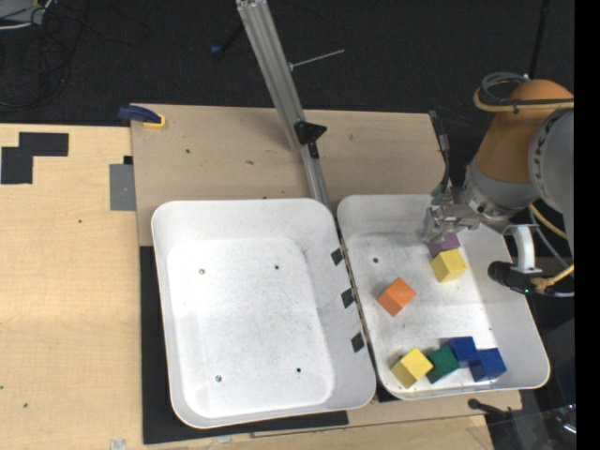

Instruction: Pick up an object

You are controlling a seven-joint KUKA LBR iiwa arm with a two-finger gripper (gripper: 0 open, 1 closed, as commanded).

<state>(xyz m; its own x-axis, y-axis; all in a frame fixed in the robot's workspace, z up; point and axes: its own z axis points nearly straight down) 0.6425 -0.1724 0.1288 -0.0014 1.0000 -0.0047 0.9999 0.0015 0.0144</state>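
Observation:
My gripper (442,225) hangs over the back part of the right bin (506,298), reaching in from the right. A small purple block (449,243) sits right at the gripper's tip, partly covered by it. A yellow block (449,265) lies touching the purple one on its near side. An orange block (397,296) rests near the middle of the bin. Along the front wall lie a second yellow block (410,367), a green block (441,361) and two blue blocks (461,349) (487,364), close together.
The left bin (187,251) stands beside the right one, with black clips (348,298) on the shared edge. A slanted metal rail (281,82) rises behind the bins. Cables and a white part (525,251) lie right of the gripper.

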